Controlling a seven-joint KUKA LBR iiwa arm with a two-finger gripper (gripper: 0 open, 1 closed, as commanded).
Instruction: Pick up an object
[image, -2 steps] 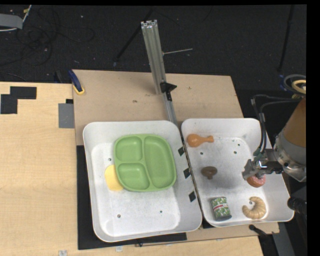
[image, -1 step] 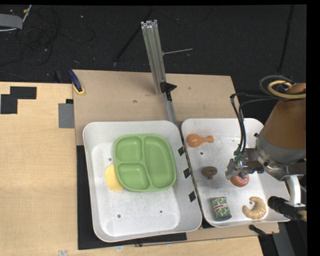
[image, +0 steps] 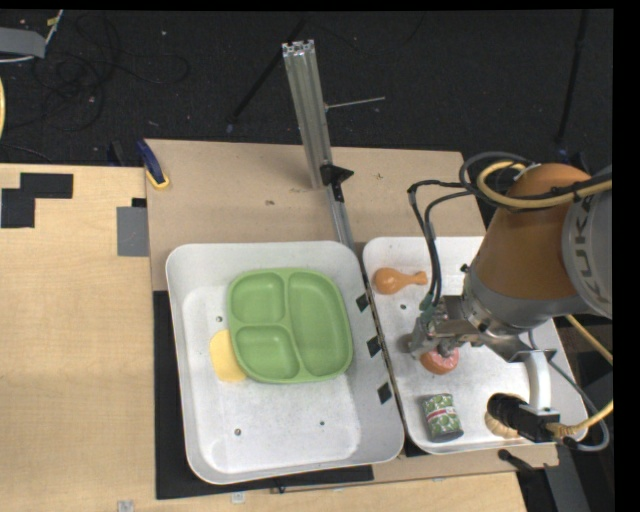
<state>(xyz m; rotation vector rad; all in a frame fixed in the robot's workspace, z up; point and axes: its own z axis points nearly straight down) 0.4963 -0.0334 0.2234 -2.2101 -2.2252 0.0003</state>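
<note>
Camera view: gripper (image: 437, 345) down in the right bin (image: 480, 395), directly over a small red object (image: 441, 360); finger state cannot be told from this angle. Same bin: orange pear-shaped piece (image: 398, 280) toward the back, green can (image: 440, 416) near front; left bin (image: 200, 420) holds a green divided tray (image: 290, 325) partly over a yellow item (image: 224, 358).

A small red-pink object (image: 441, 360) lies in the right bin (image: 480, 415), partly hidden under the tool (image: 432, 343); its exact shape cannot be told.
</note>
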